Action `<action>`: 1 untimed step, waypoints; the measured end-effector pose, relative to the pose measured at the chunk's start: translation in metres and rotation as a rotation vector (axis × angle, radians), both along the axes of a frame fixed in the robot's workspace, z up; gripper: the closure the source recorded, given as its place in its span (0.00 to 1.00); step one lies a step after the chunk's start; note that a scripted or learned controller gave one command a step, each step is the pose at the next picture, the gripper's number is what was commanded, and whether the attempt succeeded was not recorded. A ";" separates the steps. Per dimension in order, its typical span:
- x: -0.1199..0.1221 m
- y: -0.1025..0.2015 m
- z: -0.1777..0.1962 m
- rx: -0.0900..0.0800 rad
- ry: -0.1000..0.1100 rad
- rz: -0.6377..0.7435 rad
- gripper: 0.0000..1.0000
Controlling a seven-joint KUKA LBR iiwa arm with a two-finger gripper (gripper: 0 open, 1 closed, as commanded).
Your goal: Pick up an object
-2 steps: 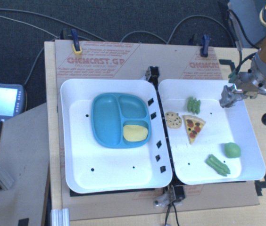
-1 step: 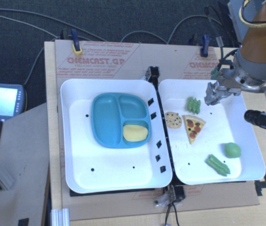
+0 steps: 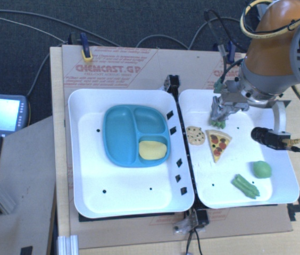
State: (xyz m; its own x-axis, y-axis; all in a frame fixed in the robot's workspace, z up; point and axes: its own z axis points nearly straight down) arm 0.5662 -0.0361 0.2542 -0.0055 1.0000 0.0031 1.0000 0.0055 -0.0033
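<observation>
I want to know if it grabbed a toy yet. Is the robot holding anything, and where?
It cannot be told. The end effector is down in the right bin, and something small and green shows at its tip, but the hold itself is hidden.

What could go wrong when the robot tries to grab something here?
The gripper is low over something small and green near the right bin's back wall, so it might slip off or bump the wall. The cookie and pizza slice lie close by and flat, so they could get knocked aside.
</observation>
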 end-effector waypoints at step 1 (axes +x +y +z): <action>0.006 0.056 0.004 0.000 -0.004 0.001 1.00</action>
